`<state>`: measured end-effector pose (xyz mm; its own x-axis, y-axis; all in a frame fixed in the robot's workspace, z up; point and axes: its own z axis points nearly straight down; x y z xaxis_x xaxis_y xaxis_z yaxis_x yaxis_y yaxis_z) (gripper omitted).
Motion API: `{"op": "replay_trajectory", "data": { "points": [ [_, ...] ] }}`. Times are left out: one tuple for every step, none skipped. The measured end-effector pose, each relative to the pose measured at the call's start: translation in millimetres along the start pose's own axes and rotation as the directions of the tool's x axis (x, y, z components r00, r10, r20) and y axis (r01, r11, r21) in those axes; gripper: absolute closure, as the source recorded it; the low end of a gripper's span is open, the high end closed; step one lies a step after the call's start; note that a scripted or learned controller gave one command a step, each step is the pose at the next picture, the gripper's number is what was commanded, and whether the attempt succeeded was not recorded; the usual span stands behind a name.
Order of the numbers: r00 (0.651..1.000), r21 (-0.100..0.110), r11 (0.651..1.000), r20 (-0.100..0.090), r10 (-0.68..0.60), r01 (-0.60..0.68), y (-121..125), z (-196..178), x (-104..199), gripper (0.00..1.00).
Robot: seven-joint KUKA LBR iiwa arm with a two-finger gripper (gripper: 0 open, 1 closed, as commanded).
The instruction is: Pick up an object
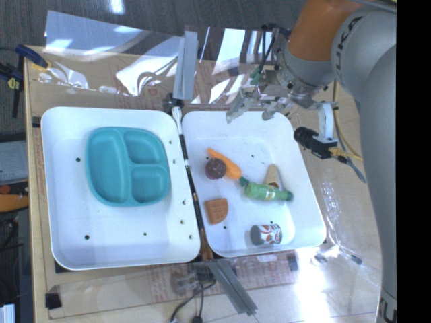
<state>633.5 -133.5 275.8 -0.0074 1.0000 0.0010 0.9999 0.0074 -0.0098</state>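
Note:
The right bin (296, 173) holds several small objects: an orange carrot (225, 163) with a dark round plum (215, 169) against it, a green bottle (267, 192), a tan cone (272, 175), a brown waffle piece (216, 210) and a small can (266, 234) lying on its side. My gripper (254, 106) hangs over the bin's far edge, well above the objects. Its two fingers (236, 108) stand apart with nothing between them.
The left bin (60, 200) bears a teal divided plate (129, 165). A metal divider (184, 66) and shiny foil lie behind the bins. The grey arm with its orange band (323, 19) fills the upper right.

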Motion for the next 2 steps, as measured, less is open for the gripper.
{"op": "replay_trajectory", "data": {
  "points": [
    [0.996, 0.002, 0.996, 0.0, -0.089, 0.089, -14.4, 121.9, -9.2, 0.0],
    [0.984, 0.0, 0.984, -0.001, -0.176, 0.176, -20.6, 189.2, -31.2, 0.0]
  ]
}}
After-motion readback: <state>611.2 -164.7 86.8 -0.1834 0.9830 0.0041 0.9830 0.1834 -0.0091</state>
